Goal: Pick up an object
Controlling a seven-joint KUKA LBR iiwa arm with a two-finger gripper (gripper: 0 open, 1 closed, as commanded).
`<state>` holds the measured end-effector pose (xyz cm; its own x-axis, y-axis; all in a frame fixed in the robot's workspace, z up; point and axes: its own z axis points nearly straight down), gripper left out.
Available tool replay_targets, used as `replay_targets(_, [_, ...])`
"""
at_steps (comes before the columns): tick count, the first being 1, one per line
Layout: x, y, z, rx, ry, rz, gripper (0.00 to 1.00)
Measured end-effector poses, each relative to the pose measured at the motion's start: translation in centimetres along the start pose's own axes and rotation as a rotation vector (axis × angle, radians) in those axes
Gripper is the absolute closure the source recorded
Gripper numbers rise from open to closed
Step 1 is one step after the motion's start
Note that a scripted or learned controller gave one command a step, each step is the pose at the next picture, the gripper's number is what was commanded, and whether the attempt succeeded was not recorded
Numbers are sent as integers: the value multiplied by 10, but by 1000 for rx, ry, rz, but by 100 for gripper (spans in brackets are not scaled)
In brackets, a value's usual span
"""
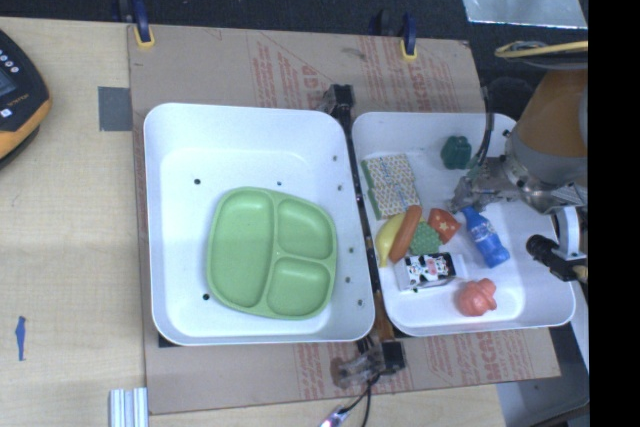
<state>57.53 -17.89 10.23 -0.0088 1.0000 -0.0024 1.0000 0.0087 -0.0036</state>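
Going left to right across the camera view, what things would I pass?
Yellow-edged device → green divided plate in the left bin → yellow banana → red pepper → blue bottle → gripper.

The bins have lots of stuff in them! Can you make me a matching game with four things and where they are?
Things:
1. green divided plate
2. blue bottle
3. dark green lump
4. pink toy

Places:
A. near the front edge of the right bin
B. near the back of the right bin
C. in the left bin
D. in the right bin, just below the arm's pincer

Pairs: 1-C, 2-D, 3-B, 4-A
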Motion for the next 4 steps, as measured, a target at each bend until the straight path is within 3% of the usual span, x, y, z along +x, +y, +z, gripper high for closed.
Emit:
replay_targets(1, [-1,0,-10,1,-1,-3,100])
replay_targets(2, [32,-13,8,-6,0,4,100])
replay_targets(3, [12,-65,-52,0,3,6,100])
replay_targets(4, [69,-56,-100,-1,3,3,100])
